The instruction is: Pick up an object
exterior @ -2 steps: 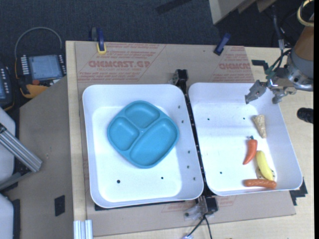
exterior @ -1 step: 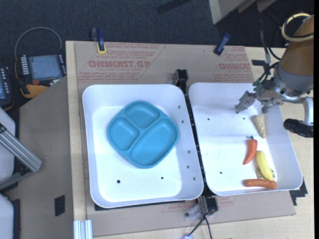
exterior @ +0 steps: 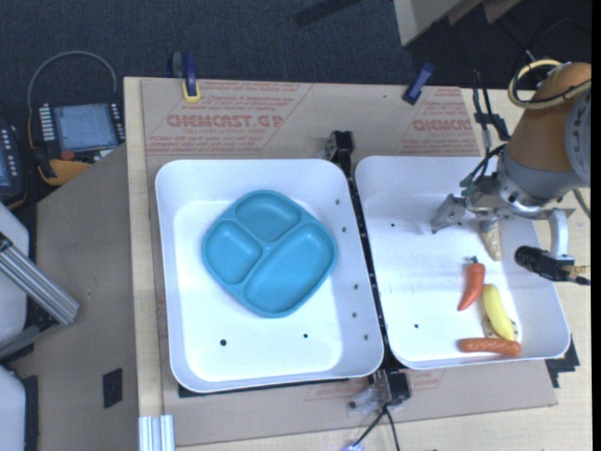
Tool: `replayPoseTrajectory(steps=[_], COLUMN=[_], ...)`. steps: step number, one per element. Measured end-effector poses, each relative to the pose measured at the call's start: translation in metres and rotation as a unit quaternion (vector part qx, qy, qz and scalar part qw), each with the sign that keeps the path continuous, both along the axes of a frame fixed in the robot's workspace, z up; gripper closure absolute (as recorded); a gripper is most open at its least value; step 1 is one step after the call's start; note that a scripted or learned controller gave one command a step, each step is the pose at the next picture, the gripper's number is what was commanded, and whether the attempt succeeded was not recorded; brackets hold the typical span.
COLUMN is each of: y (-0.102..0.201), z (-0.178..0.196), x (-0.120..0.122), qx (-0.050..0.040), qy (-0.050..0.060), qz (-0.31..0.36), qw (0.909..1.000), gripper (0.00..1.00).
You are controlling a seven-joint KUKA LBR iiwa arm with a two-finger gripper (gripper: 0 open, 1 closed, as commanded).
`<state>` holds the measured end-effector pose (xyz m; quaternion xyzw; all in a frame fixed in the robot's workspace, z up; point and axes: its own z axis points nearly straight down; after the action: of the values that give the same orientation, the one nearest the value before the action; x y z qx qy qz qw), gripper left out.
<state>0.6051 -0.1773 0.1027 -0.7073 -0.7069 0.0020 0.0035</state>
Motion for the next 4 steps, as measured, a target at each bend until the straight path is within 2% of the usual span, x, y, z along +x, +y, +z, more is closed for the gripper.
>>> replayPoseTrajectory(steps=[1,4], y=[0.000,-0.003], z=[0.015,0.158], x=[0.002,-0.004], qx=[-0.0014,-0.0027], qy=[-0.005,-0.008], qz=[0.000,0.001], qw=[1.0000,1.0000], gripper=[1.00,1.00])
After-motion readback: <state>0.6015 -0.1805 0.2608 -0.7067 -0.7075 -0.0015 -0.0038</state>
